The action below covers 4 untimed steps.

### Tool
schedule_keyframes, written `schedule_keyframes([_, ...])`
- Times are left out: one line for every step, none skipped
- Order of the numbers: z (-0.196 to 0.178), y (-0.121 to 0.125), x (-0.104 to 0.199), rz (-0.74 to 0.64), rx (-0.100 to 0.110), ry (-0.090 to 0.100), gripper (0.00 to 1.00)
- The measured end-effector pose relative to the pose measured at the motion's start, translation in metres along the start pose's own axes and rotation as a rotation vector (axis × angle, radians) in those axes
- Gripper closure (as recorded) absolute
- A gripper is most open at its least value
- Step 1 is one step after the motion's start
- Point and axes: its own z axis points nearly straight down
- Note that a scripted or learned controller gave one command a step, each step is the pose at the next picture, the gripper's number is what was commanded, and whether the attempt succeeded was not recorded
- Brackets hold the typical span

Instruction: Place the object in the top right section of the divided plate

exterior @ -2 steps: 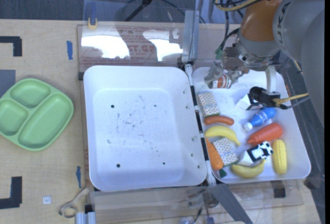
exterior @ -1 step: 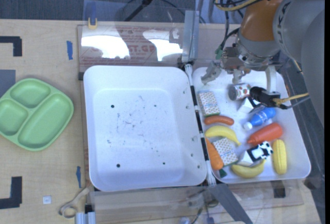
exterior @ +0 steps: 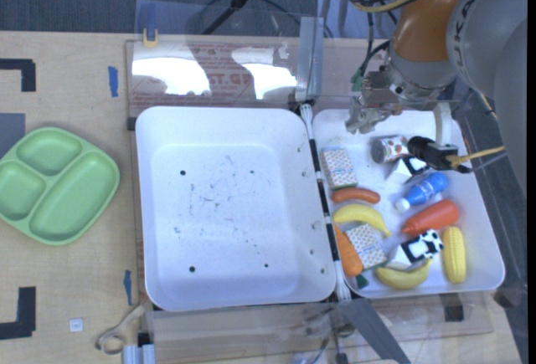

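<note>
I cannot tell how the fingers of the gripper (exterior: 366, 121) stand; they are small and dark against the right bin (exterior: 486, 266). The arm (exterior: 469, 11) is cut off by the top and right edges. A carrot (exterior: 345, 252) lies partly under a checkered packet (exterior: 366, 242). The cow toy (exterior: 423, 246) is too small for me to see clearly.

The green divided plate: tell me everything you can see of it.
The green divided plate is a pale green, plastic-looking dish with rounded corners and raised ridges splitting it into three sections: two small ones along the upper left and one long one at the lower right. It lies flat, turned at a slant, on the wooden bench left of the left bin. Nothing touches it.
</note>
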Motion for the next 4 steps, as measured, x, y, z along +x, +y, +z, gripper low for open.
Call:
schedule_keyframes([0.011, -0.059, 0.075, -0.116, 0.005, 0.004, 1.0])
schedule_keyframes([0.031, -0.13, 0.185, -0.133, 0.007, 0.003, 1.0])
schedule_keyframes([-0.006, -0.143, 0.255, 0.17, 0.005, 0.003, 1.0])
schedule_keyframes([0.08, -0.139, 0.272, -0.193, 0.007, 0.003, 1.0])
